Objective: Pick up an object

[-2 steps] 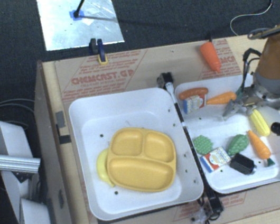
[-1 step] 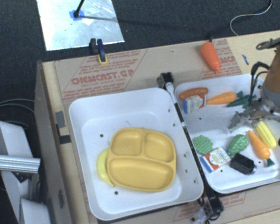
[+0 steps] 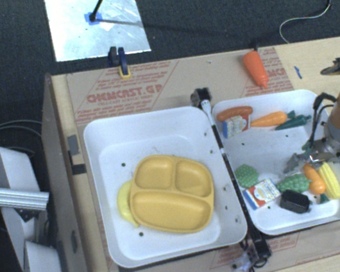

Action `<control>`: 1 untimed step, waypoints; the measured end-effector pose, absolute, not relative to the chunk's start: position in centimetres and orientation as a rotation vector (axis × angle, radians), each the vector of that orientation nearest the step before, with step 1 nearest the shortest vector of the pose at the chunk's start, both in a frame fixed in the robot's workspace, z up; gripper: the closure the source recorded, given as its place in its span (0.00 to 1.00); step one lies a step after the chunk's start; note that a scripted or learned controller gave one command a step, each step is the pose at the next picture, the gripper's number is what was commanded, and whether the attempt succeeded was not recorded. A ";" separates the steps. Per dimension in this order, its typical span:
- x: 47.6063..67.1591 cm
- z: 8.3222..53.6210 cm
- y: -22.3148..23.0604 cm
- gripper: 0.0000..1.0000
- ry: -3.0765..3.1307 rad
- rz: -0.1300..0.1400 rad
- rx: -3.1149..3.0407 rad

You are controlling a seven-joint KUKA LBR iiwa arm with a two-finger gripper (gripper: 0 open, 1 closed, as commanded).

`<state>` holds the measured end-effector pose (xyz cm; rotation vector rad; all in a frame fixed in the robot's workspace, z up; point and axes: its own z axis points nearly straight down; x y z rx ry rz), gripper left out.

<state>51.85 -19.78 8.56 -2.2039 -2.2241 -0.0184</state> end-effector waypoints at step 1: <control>51.9 9.6 -20.2 1.00 -2.230 -0.012 -2.216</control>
